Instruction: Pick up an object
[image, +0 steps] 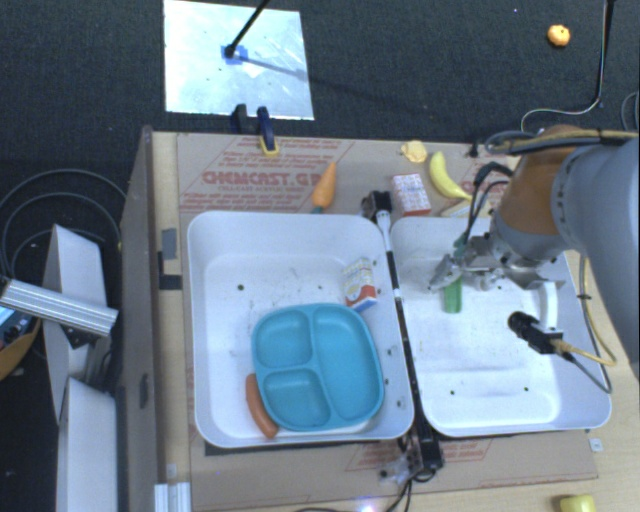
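Observation:
My gripper (456, 272) hangs over the upper left part of the right bin (500, 400), on the grey arm that comes in from the right. A small green object (452, 297) lies or hangs directly beneath the gripper, touching or nearly touching it. I cannot tell whether the gripper grips it. In the left bin (225, 300) a blue divided plate (317, 365) lies at the front. An orange sausage (260, 406) rests by the plate's left corner. A small white and red carton (360, 283) stands behind the plate.
Behind the bins, a carrot (323, 187), a patterned cube (410, 193) and a banana (445, 177) lie on the cardboard. A black connector with cable (530, 332) hangs off the arm over the right bin. A thin divider (395, 290) runs between the bins.

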